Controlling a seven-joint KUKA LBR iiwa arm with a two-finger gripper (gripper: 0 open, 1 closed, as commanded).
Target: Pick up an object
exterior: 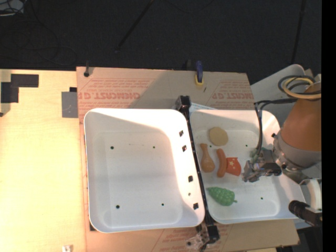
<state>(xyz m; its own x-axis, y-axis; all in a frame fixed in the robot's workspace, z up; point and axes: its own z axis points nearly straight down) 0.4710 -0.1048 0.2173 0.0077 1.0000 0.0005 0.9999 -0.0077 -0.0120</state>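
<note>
In the right bin (262, 209) lie a tan round piece (218, 136), an orange drumstick-shaped piece (207, 159), a red sausage-like piece (222, 163), a red block (233, 166) and a green bumpy piece (221, 196). My gripper (252, 173) hangs low over the right bin, just right of the red block and above-right of the green piece. No object shows between its fingers. The arm's orange band (307, 122) rises at the right edge.
The left bin (105, 214) sits beside the right one, with a black divider clamp strip (190, 161) between them. Cardboard (157, 88) lies under both bins. A blue clamp (199, 72) stands at the back. Cables run along the right bin's far right side.
</note>
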